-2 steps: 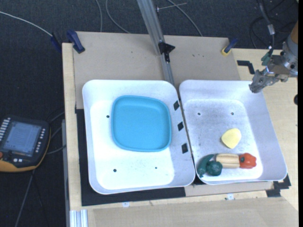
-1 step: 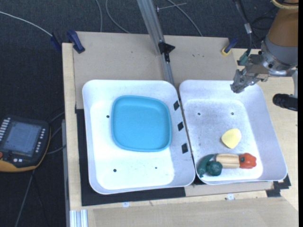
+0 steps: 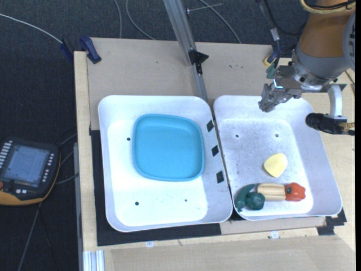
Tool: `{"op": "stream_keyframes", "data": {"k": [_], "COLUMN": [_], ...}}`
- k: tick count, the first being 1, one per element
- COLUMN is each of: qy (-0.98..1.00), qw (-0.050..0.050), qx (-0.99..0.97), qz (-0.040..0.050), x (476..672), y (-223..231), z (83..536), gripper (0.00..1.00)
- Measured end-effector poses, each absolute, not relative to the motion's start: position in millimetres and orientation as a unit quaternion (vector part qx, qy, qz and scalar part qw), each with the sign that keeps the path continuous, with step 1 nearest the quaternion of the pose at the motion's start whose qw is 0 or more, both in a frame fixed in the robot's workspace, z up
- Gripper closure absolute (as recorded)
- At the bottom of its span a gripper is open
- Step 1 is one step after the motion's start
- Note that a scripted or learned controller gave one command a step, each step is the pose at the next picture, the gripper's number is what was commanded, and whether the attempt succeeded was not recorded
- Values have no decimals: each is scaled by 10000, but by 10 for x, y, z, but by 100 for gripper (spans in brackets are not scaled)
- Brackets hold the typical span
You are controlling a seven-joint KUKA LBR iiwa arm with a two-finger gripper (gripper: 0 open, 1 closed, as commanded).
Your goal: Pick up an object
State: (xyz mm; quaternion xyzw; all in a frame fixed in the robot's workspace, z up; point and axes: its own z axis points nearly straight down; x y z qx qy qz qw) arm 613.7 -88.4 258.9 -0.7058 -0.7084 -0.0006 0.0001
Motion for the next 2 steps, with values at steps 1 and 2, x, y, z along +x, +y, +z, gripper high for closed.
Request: {"op": "stream_keyframes", "data": {"k": [1, 2], "qy": [-7087, -7089], "qw": [5, 2], "qx": [-7055, -7053], "qz": [-2, -8], "x": [6153, 6283], "y": [-376, 163], "z": [2436, 2467], "gripper": [100, 100]}}
